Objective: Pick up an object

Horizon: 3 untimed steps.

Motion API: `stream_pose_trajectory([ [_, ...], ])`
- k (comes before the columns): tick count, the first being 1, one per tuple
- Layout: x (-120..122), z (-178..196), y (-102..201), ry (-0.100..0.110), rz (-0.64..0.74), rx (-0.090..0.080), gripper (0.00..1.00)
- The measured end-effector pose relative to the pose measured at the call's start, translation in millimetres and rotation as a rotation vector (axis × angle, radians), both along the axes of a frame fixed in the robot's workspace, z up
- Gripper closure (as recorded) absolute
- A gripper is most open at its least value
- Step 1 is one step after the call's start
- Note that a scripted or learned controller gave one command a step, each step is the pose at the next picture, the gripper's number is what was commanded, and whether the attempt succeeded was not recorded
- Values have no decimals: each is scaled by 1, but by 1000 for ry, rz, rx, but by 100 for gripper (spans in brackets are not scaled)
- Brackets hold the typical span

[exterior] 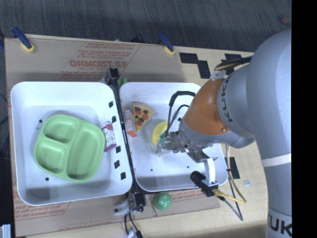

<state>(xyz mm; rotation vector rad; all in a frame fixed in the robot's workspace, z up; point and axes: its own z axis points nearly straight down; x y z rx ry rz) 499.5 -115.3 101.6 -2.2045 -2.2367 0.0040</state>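
Arm [233,108] low over right bin [163,180]

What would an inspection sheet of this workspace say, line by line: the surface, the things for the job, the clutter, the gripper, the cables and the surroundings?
Surface: bench under cardboard, bearing left bin and right bin.
Job's things: pizza slice toy, yellow object and a small packet in the right bin; green divided plate and a small wrapper in the left bin.
Clutter: green ball outside the bins, at the near edge.
Gripper: gripper low over the right bin, beside the yellow object; finger state cannot be told.
Cables: black cable looping at the wrist; yellow wire near the bin corner.
Surroundings: blue clamps on the cardboard edge; dark carpet beyond.
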Motion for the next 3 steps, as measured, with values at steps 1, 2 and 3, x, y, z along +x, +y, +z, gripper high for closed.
stream_pose_trajectory([
  [1,-22,124,3,-4,-9,1,100],
  [2,-22,123,3,-3,-9,1,0],
  [3,-22,123,3,-3,-9,1,0],
])
